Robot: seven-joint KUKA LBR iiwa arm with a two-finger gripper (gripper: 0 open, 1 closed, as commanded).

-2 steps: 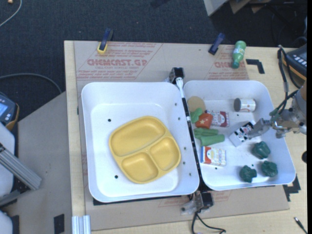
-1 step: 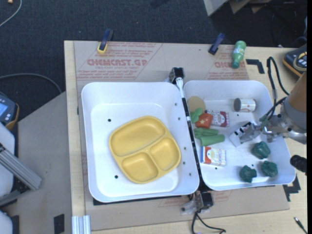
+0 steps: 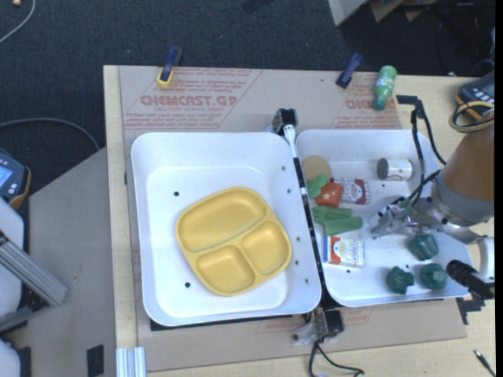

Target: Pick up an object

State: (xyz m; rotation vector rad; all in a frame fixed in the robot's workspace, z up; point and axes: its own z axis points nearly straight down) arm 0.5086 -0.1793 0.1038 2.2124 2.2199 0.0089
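The gripper (image 3: 385, 225) hangs low in the right bin (image 3: 440, 289), just right of the green toy (image 3: 338, 221), but nothing visible sits between its fingers and I cannot tell their state, so the pick seems not yet done.

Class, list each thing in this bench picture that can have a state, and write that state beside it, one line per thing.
Yellow tray: lying flat in the left bin, compartments bare.
Green bottle: lying on the cardboard behind the right bin.
White cylinder: on its side in the right bin.
Tool: low over the right bin, beside the green leafy toy.
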